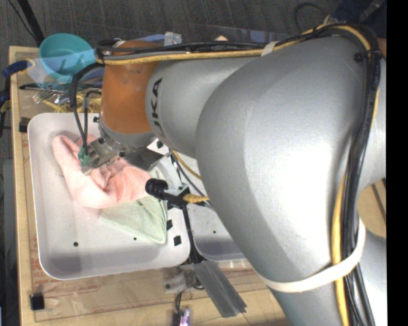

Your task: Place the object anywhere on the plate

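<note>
A crumpled pink cloth [95, 178] lies in the left white bin [47, 202]. A pale green cloth [141, 221] lies against its lower right side. My gripper [90, 157] is down on the upper part of the pink cloth, below the orange band [126, 104] of the arm. The big grey arm hides most of the right bin [221, 250].
A teal cup [66, 54] stands beyond the far edge of the left bin, with some metal cutlery [49, 98] beside it. The near left part of the left bin is bare white floor. The wooden bench edge [109, 291] runs along the front.
</note>
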{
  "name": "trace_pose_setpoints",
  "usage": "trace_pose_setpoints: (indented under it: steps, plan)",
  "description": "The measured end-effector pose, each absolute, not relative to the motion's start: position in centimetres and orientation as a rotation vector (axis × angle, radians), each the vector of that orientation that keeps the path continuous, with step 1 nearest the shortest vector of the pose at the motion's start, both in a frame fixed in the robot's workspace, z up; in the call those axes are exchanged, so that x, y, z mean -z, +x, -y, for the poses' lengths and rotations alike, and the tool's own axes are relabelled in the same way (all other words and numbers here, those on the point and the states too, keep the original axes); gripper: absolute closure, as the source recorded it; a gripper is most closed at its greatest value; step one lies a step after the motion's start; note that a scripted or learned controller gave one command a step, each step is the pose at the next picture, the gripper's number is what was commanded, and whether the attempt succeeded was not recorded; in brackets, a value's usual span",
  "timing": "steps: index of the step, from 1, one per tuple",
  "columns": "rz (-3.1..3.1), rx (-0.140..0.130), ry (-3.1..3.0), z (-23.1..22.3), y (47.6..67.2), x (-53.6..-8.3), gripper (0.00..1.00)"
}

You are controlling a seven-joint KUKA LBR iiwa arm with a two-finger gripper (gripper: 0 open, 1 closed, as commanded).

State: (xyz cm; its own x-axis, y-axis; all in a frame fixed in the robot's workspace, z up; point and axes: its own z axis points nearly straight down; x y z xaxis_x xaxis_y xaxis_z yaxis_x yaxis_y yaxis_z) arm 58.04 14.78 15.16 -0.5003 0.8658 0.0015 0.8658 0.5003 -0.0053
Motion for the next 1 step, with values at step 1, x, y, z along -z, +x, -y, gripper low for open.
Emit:
trace_pose_setpoints:
  steps: [1]
  plan:
    - [2.656,-0.006,-1.672,-20.28,51.75,-10.60,1.00]
